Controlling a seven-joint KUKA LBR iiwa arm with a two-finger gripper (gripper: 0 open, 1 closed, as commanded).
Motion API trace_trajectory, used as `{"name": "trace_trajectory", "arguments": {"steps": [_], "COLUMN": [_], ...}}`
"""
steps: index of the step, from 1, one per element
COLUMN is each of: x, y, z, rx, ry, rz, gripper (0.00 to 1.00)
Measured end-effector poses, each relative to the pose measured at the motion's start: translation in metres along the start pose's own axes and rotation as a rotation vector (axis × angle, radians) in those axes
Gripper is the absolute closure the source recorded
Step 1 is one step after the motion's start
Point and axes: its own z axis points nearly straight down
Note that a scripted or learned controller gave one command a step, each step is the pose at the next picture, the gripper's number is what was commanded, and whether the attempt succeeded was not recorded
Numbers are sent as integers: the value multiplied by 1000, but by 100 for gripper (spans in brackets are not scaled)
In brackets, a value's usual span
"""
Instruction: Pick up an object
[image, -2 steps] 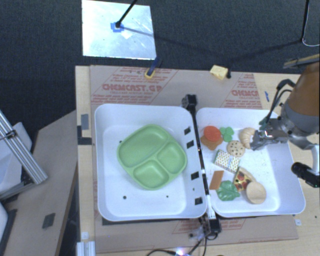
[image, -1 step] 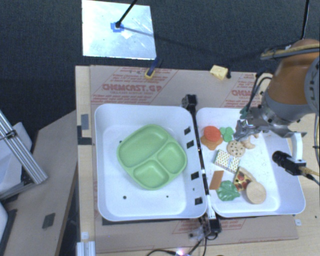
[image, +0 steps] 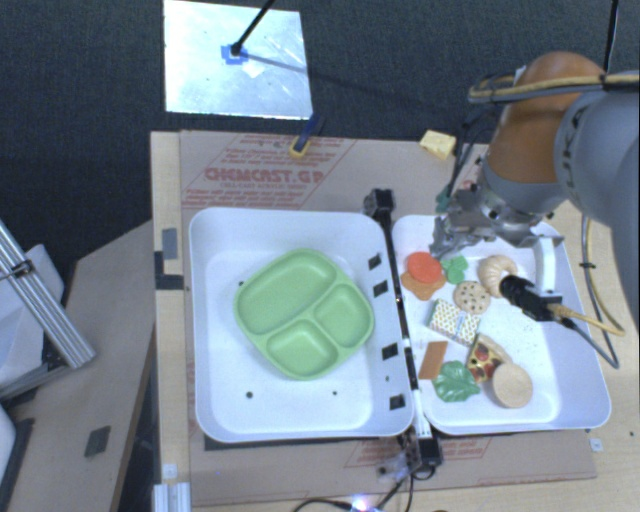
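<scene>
My gripper (image: 446, 240) hangs low over the back left corner of the right bin (image: 580, 400), just behind a red tomato slice on an orange disc (image: 424, 273). A small green piece (image: 457, 268) lies right beside the gripper's tip. Further toys lie in this bin: a chocolate-chip cookie (image: 470, 296), a tan bread roll (image: 495, 270), a checkered cracker (image: 455, 321), an orange stick (image: 433, 358), a green leaf (image: 455, 383), a pizza slice (image: 485, 358) and a round tan disc (image: 512, 386). I see nothing held in the gripper.
The left bin (image: 230, 400) holds a green divided plate (image: 303, 312). A black divider rail (image: 390, 300) runs between the bins. A black plug with a yellow cable (image: 530, 296) hangs over the right bin. A yellow block (image: 437, 144) lies behind the bins.
</scene>
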Motion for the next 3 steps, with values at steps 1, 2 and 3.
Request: {"name": "trace_trajectory", "arguments": {"steps": [1,2,3], "x": [41,54,63], "y": [31,65,53], "z": [-8,-11,-3], "rx": [-1,-1,2], "ry": [0,-1,-2], "rz": [2,4,5], "gripper": [100,100,100]}}
